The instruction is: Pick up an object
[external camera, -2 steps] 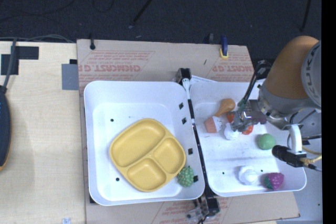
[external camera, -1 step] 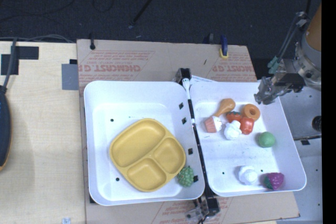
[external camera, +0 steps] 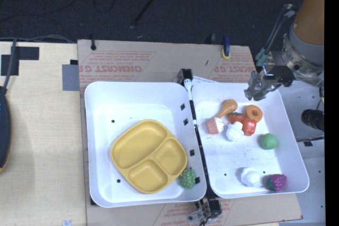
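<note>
Nothing has been picked up yet, so the whole job is left. A yellow plate is seen in the left bin. In the right bin, the small toys are bunched in a pile. The hand hangs above that bin's top edge, just up and right of the pile. Whether the hand is apart or together cannot be told.

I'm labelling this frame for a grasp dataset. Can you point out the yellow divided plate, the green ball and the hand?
yellow divided plate (external camera: 139, 141): camera view, on its upper left compartment.
green ball (external camera: 268, 141): camera view, on its middle.
hand (external camera: 256, 93): camera view, between its fingertips, above the right bin's far edge.
</note>
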`<state>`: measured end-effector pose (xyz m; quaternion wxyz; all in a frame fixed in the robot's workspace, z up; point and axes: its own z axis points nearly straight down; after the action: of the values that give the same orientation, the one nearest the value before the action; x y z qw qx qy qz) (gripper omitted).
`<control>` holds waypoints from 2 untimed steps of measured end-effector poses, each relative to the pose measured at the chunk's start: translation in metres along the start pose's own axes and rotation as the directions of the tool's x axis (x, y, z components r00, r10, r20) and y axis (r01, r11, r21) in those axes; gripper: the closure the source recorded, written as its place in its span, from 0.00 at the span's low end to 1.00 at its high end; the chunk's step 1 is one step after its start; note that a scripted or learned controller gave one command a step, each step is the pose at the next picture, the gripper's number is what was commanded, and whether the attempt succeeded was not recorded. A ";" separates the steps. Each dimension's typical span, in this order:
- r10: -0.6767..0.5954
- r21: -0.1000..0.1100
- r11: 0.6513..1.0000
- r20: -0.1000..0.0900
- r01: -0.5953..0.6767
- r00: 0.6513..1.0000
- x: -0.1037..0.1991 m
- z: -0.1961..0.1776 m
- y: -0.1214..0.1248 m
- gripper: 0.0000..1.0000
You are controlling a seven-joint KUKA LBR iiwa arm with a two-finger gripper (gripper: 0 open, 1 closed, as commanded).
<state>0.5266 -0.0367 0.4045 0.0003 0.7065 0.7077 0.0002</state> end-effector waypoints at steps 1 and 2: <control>0.000 -0.001 1.000 -0.001 0.000 1.000 0.017 -0.050 -0.052 1.00; 0.000 0.000 1.000 0.000 0.000 1.000 0.058 -0.077 -0.050 1.00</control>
<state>0.4761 0.0215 0.4819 0.0001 0.7064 0.7078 0.0004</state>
